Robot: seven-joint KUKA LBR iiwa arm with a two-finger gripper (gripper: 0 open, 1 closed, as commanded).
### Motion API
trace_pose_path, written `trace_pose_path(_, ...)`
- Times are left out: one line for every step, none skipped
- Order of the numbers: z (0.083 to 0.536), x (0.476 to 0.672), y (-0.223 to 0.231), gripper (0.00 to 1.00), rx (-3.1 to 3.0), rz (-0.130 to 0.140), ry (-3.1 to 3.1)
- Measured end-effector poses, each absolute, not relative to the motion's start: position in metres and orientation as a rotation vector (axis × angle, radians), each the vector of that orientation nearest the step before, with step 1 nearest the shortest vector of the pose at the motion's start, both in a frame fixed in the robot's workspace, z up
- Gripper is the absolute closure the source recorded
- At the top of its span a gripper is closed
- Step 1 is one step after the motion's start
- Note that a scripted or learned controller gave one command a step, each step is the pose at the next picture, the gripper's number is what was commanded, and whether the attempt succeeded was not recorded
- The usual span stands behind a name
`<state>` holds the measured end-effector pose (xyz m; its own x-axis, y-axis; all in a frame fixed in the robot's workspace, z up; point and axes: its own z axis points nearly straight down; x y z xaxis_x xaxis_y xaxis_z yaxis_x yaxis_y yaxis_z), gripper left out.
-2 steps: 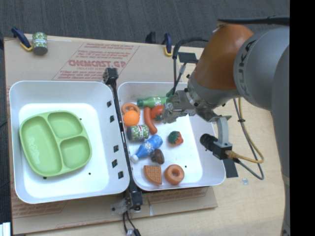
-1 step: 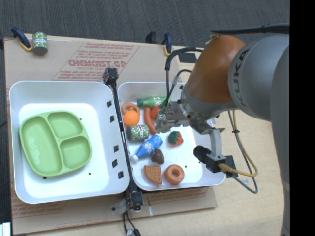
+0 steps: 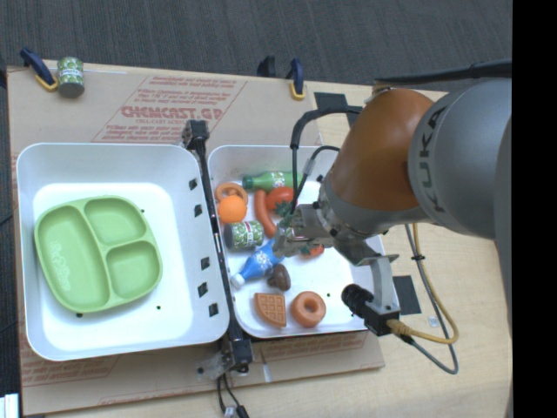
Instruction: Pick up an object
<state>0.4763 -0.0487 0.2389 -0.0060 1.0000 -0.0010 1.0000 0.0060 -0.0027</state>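
Observation:
The right bin (image 3: pixel 348 273) holds several toy foods: a green bottle (image 3: pixel 265 181), an orange ball (image 3: pixel 231 210), a red sausage (image 3: pixel 263 212), a red tomato (image 3: pixel 280 197), a green can (image 3: pixel 246 233), a blue bottle (image 3: pixel 258 264), a brown lump (image 3: pixel 279 276), a waffle (image 3: pixel 270 309) and a donut (image 3: pixel 308 308). My gripper (image 3: pixel 296 235) hangs low over the middle of this bin, just right of the can and above the blue bottle. The wrist hides most of it. A small red piece (image 3: pixel 312 252) peeks out under its right side.
The left bin (image 3: pixel 174 320) holds a light green divided plate (image 3: pixel 97 252). A black divider with clips (image 3: pixel 207 233) runs between the bins. The grey and orange arm covers the right bin's far right part. A cable (image 3: pixel 431 333) trails off the bench edge at right.

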Motion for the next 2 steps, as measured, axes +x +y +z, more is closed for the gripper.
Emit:
trace_pose_path(0.241,0.543,-0.093,1.00,-2.217,0.002,-2.225)
trace_pose_path(0.259,0.524,-0.139,1.00,-2.219,0.000,-2.227)
